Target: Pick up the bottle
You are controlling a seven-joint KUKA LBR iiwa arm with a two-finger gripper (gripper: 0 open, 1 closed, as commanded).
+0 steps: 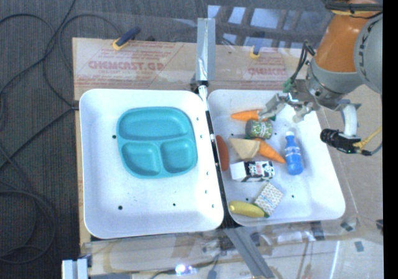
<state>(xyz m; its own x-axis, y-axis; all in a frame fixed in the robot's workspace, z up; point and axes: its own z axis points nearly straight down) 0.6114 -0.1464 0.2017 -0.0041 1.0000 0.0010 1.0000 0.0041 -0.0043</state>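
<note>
Nearest the lower edge of the frame, one yellow banana (pixel 247 209) lies in the bottom of the right bin (pixel 323 200), just beside one speckled sachet (pixel 269 197). Above them sit one small black-and-white carton (pixel 252 170) and one tan wedge (pixel 245 146). One reddish stick (pixel 221 151) lies along the bin's left wall. Carrots: two, one (pixel 247 115) at the upper part of the bin, one (pixel 271 152) partly under the tan wedge. One green can (pixel 259 128) rests between them; its label cannot be read.

One bottle (pixel 292 153), blue with a white cap, lies in the right half of the right bin, cap toward the top of the frame, just right of the lower carrot.

Left bin (pixel 99 203): one teal tray (pixel 158 141) with three compartments.

At the upper right, the arm (pixel 348 41) is cut off by the frame edge. Its gripper (pixel 288 105) hangs over the upper part of the right bin, above and apart from the bottle. The jaws stand apart with nothing between them.

Bins counted: two, side by side on the bench (pixel 124 66).
</note>
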